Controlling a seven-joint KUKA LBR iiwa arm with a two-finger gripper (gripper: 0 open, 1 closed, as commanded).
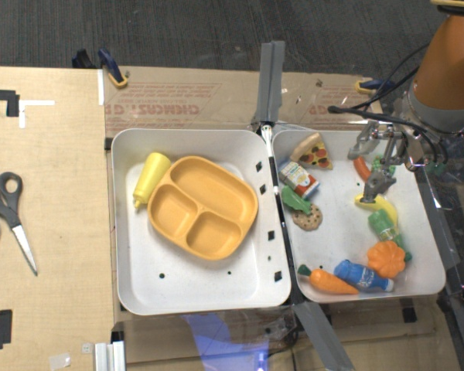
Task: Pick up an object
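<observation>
The gripper (377, 182) hangs low over the right bin (336, 242), its tips just above the banana (379, 205); I cannot tell how its jaws stand. The banana lies tight against the green bottle (383, 225), with a red piece (360, 168) just beyond on the far side. A close here could nudge the banana aside or catch the bottle too.
</observation>
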